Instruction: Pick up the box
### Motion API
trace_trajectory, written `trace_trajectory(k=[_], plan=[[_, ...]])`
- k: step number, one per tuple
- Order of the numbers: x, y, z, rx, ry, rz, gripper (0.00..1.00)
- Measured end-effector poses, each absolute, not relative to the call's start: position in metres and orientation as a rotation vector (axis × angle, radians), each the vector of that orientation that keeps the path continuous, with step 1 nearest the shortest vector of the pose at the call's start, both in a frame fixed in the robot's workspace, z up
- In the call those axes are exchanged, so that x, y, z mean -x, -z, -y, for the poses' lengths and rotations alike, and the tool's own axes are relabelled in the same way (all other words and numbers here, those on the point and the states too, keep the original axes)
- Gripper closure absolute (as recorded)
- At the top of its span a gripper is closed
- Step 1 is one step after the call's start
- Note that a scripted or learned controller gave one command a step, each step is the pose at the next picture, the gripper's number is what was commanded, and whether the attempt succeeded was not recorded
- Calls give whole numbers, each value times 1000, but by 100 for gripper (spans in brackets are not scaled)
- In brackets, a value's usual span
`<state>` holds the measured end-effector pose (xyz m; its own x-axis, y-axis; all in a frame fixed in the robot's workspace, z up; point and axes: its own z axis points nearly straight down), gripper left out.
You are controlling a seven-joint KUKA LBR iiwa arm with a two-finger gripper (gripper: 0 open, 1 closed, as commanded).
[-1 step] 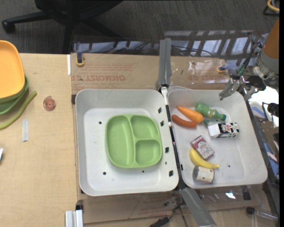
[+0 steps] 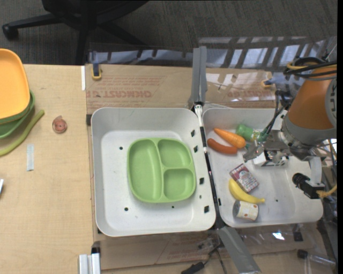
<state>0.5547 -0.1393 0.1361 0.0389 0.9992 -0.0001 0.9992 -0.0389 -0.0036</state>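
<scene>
Box: lies flat in right bin, banana touching at 6 o'clock. Gripper at its 1 o'clock; finger state cannot be told. You should descend centred, avoiding the banana.

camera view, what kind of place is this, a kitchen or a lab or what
Most likely a robot test lab in an office: a robot arm reaches over two white bins holding toy food like a banana, and an office chair base stands on grey carpet behind the bench.

Wooden bench — grey carpet, office chair.
</scene>
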Motion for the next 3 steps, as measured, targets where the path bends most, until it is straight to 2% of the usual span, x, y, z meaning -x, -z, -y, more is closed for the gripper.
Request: trace_trajectory(k=[1, 2, 3], plan=[[-509, -99, 99, 2029, -3, 2395, 0], [-509, -109, 100, 2034, -2, 2393, 100], [-582, -191, 34, 2173, -4, 2269, 100]])
